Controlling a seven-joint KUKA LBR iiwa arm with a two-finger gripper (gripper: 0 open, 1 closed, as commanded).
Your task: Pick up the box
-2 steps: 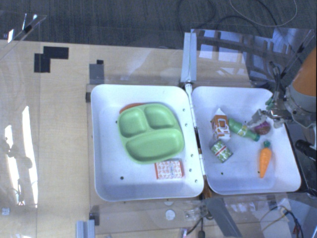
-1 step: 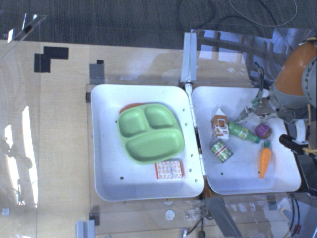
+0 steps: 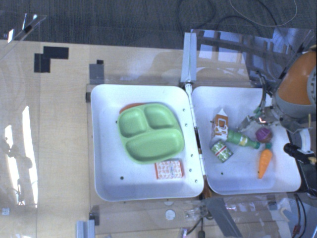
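A flat box point(image 3: 168, 169) with a red and white pattern lies in the left bin point(image 3: 106, 133), against the front edge of a green divided plate point(image 3: 150, 132). A small white and orange carton point(image 3: 220, 125) stands in the right bin point(image 3: 237, 180). My gripper point(image 3: 259, 117) hangs over the back right part of the right bin, just above a purple item point(image 3: 263, 133) and far from the flat box. The grey wrist and orange band point(image 3: 297, 86) reach in from the right.
In the right bin a green bottle point(image 3: 242, 139) lies beside the carton, with a green can point(image 3: 221, 151) in front of it and a carrot point(image 3: 265, 163) at the right. A red item peeks from under the plate's back edge point(image 3: 130, 106).
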